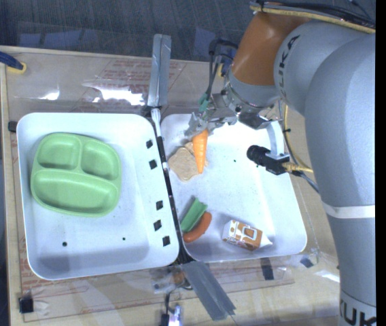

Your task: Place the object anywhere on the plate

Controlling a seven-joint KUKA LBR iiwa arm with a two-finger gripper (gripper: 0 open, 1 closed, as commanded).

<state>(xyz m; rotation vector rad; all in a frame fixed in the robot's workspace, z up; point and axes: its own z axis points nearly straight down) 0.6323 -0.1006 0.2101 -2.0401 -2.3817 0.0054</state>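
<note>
A green divided plate lies in the left bin, toward its far left. My gripper is over the far left corner of the right bin. It is shut on the thick end of an orange carrot. The carrot hangs point down from the fingers, and its tip overlaps a beige bread-like piece below it. The plate is well to the left of the gripper, across the wall between the bins.
In the right bin's near part lie a green vegetable piece, a red sausage touching it, and a small brown and white carton. A black fitting sticks out from the arm over the bin.
</note>
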